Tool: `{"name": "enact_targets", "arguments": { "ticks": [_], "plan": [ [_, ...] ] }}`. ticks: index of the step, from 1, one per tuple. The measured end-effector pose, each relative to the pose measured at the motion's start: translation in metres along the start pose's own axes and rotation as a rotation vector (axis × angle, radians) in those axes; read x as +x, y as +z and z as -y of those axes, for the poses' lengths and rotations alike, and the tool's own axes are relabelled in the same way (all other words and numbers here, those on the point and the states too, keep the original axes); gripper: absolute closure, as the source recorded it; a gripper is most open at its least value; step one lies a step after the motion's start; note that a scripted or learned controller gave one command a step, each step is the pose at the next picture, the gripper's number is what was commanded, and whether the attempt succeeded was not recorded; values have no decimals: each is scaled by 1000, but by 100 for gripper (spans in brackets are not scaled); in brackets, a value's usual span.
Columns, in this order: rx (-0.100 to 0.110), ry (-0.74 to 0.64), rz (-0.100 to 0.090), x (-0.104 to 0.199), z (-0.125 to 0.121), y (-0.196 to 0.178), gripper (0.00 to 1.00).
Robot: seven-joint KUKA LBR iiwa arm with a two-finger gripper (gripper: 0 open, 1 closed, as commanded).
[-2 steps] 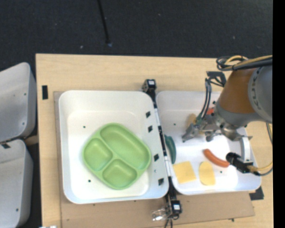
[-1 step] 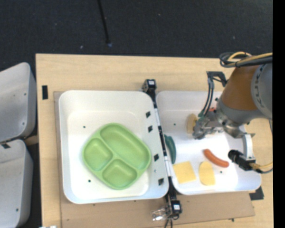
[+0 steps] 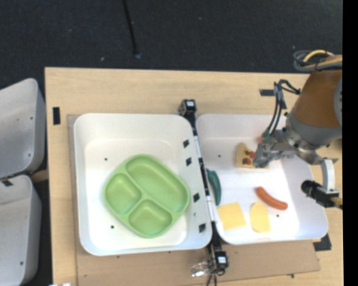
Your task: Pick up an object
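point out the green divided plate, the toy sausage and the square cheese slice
green divided plate (image 3: 146,194): camera view, on the ridge where its three compartments meet
toy sausage (image 3: 271,198): camera view, on the middle of its red length
square cheese slice (image 3: 231,215): camera view, on the centre of its flat yellow face

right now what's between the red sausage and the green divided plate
In the camera view, between the red sausage and the green divided plate lie a dark green object at the bins' divider and a square yellow cheese slice slightly lower.
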State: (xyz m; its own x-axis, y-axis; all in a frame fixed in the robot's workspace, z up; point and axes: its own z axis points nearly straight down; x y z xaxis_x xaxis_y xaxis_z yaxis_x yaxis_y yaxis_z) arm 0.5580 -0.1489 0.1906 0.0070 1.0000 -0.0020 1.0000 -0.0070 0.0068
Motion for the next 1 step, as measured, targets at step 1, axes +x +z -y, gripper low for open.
{"name": "enact_targets", "arguments": {
  "ticks": [1],
  "plan": [
    [3, -2, -1, -1, -1, -19, 100]
  ]
}}
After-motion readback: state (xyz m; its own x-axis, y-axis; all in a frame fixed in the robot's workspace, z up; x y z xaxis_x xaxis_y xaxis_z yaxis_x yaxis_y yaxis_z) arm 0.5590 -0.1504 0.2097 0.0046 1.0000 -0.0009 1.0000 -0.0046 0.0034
